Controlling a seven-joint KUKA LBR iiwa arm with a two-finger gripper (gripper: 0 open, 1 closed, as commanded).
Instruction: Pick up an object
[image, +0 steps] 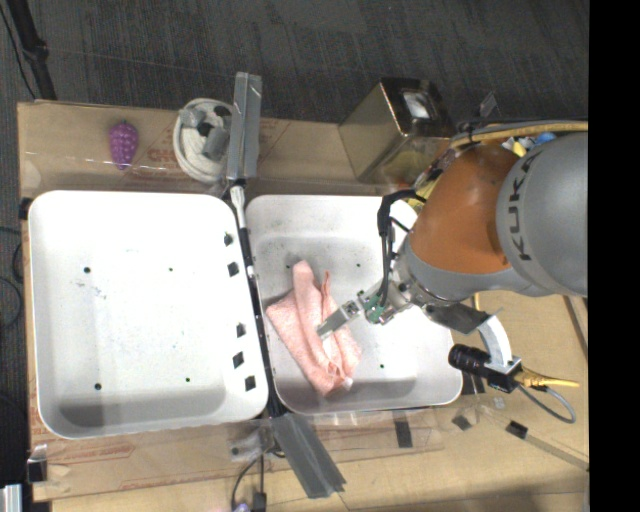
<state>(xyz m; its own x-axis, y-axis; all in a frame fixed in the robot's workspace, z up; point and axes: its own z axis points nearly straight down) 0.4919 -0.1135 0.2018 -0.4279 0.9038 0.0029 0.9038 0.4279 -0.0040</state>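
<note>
Two shallow white bins sit side by side before you on a tan bench (560, 440), and nearest the camera a grey bracket (305, 455) juts out below the seam between them. The left bin (60, 400) has rounded corners, a smooth, lightly scuffed floor with a few small dark dots, and a row of black clips along its right wall. The right bin (420, 385) is the same moulded shape; its floor looks speckled and grey toward the far end. In it lies the pink cloth (312, 328), a soft, nubbly textile bunched into a long, wrinkled strip that runs diagonally from near the dividing wall toward the near edge. The gripper (332, 322) reaches in from your right and rests over the cloth's right side, its slim grey metal finger touching the folds. You cannot tell from this slant whether the fingers are spread or closed, nor whether any fabric lies between them. Behind it, the arm's rounded grey casing and glossy orange band (455, 215) overhang the bin's right rim. Farther back on the bench stand a white coil (200, 135), a small purple knobbly object (123, 143) and a brown cardboard box (395, 125). Beyond the bench lies dark ribbed carpet (120, 40).
</note>
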